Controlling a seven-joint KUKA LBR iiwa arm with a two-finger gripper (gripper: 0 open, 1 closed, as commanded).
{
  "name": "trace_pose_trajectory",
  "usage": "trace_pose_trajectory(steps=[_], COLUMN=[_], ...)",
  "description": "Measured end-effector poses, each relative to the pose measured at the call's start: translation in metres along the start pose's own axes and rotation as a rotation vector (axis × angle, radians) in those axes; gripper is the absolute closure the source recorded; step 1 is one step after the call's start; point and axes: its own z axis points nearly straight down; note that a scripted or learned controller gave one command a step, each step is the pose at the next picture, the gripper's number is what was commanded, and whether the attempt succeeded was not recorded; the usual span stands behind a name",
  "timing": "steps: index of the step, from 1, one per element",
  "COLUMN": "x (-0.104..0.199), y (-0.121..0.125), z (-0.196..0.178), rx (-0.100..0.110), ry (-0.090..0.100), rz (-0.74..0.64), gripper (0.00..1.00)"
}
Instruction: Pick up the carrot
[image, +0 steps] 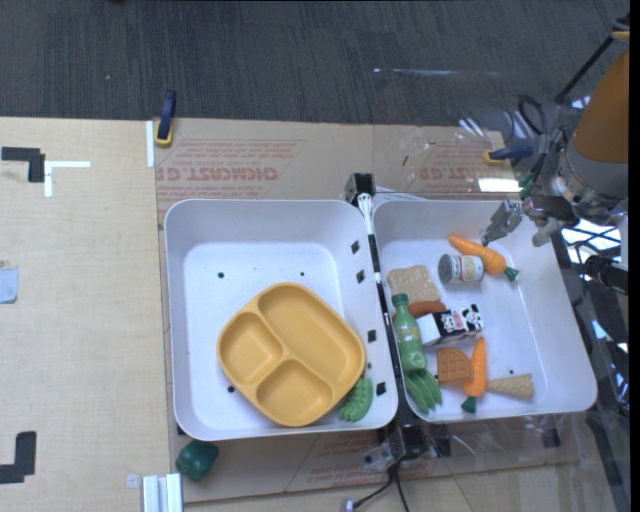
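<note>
Two carrots lie in the right bin. One carrot rests near the back, its green top toward the right, just behind a small can. The other carrot lies near the front, green top pointing at the front wall, beside a waffle. My gripper hangs over the back right part of this bin, just right of and above the back carrot. Its fingers are spread open with nothing between them.
The right bin also holds a bread slice, a sausage, a green bottle, a black-and-white carton, a cone wedge and green beans. The left bin bears a yellow divided plate and a green vegetable.
</note>
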Motion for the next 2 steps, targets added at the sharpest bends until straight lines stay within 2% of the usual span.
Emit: trace_pose_trajectory(steps=[1, 2], x=[-0.0240, -0.0249], y=[0.0206, 0.0186], z=[0.0989, 0.0935], rx=[-0.005, 0.008], ry=[-0.002, -0.001], rz=[-0.128, -0.132], gripper=[0.00, 1.00])
